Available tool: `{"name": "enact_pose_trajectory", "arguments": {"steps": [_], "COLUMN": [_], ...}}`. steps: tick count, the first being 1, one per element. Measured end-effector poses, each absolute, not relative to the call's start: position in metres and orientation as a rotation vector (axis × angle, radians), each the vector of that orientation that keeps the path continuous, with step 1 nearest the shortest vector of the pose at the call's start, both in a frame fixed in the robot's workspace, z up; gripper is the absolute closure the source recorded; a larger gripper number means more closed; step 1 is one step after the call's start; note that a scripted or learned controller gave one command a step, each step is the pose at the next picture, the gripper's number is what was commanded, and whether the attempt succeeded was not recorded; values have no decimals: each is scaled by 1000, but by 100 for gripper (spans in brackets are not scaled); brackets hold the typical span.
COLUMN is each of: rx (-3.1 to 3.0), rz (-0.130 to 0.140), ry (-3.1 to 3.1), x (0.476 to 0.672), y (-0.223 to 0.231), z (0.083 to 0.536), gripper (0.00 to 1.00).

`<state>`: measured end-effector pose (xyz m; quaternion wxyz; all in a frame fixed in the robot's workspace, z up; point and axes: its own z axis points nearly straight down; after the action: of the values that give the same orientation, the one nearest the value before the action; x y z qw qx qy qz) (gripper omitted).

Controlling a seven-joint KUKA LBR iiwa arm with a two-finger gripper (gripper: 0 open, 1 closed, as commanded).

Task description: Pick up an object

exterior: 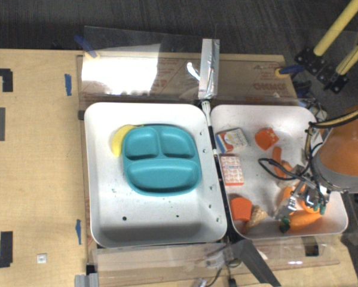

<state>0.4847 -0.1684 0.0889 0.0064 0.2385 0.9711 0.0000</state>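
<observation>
The gripper [298, 203] hung low in the near right corner of the right bin [250, 113], among cables, just above an orange object [304, 220]; whether it was open or closed could not be told. To its left lay an orange block [241, 208], further off an orange cup [265, 139] and two small cartons [231, 170]. The left bin [101, 178] held a teal divided plate [161, 158] over a yellow item [119, 139]

A teal divided plate [162, 158] fills my left white bin [101, 208], a yellow piece [118, 137] beside it. Orange blocks [266, 138] dot my right white bin [250, 115].
</observation>
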Motion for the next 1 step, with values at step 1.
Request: {"name": "enact_pose_trajectory", "arguments": {"steps": [1], "rx": [725], "rz": [-1], "ry": [3041], "x": [484], "y": [-141], "z": [89], "gripper": [0]}}
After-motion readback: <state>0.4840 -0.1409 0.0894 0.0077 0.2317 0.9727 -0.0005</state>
